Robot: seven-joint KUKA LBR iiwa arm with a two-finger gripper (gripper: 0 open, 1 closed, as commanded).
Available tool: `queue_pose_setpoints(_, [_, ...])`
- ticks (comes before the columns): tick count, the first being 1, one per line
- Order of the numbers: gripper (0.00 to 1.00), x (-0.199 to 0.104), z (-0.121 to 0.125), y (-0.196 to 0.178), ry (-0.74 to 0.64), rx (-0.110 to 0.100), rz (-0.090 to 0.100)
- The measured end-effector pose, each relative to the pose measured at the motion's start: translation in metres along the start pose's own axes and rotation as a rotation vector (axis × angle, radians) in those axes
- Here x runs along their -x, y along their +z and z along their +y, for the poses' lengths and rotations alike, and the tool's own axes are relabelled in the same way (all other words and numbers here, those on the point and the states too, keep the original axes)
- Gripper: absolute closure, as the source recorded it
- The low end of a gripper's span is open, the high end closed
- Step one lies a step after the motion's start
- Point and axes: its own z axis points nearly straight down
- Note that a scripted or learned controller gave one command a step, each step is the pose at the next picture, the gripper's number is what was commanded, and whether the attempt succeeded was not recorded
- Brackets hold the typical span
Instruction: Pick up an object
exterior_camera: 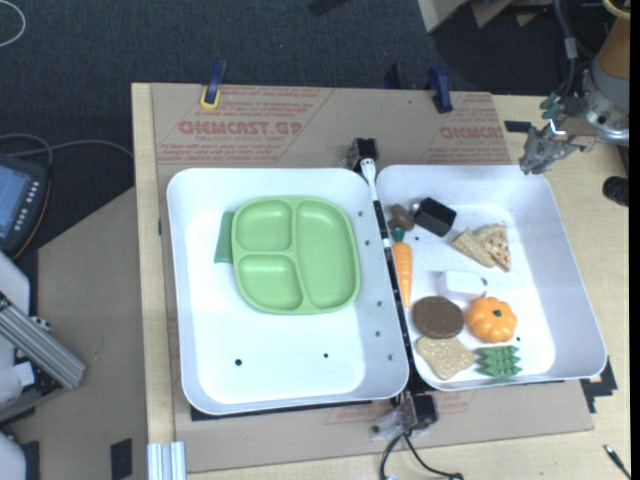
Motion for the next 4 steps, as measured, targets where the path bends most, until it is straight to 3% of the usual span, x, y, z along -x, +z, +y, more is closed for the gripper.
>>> queue_pose_setpoints(2, [1.00,-0.108,-0.036,0.013,-0.003,-0.009,0.004])
queue_pose_setpoints(3, [1.00,-0.168,-0.041,0.009,-0.005,-0.008,0.005])
queue_pose_setpoints(4, [1.00,-0.174,-0.052,0.012,-0.001,-0.009,0.003])
